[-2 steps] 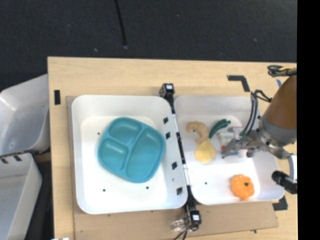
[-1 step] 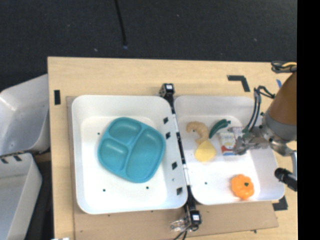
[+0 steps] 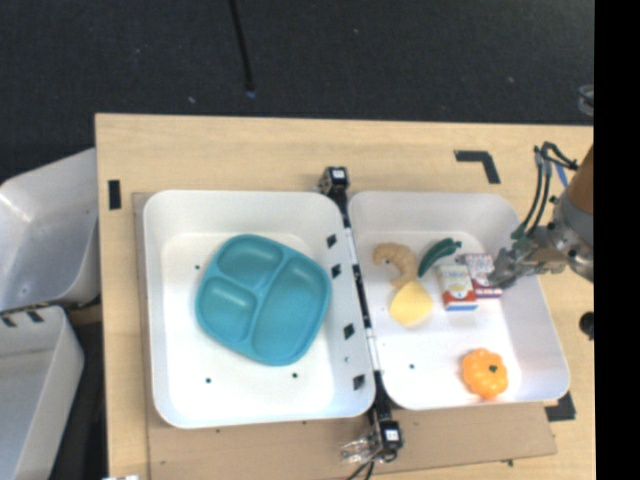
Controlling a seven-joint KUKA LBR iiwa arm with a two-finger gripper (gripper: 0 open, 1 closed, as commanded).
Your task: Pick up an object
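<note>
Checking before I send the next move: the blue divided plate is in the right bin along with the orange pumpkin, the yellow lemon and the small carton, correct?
Not quite. The camera view shows the blue divided plate in the left bin, by itself. The orange pumpkin, the yellow lemon and the small carton are in the right bin, as you said.

— What colours do we have in the left bin [image 3: 160,298]?

— We see a white bin holding a teal plate [image 3: 263,298].

— And the right bin [image 3: 530,368]?

— White too. In it we count an orange pumpkin [image 3: 485,373], a pale yellow lemon [image 3: 410,304], a tan piece [image 3: 395,258] and a dark green pepper [image 3: 437,255]. The small carton [image 3: 460,286] is white with red and blue print.

— The bench [image 3: 250,153]?

— Light wood with black corner marks, against a dark floor [image 3: 300,38]. We see grey on the gripper [image 3: 510,268].
</note>
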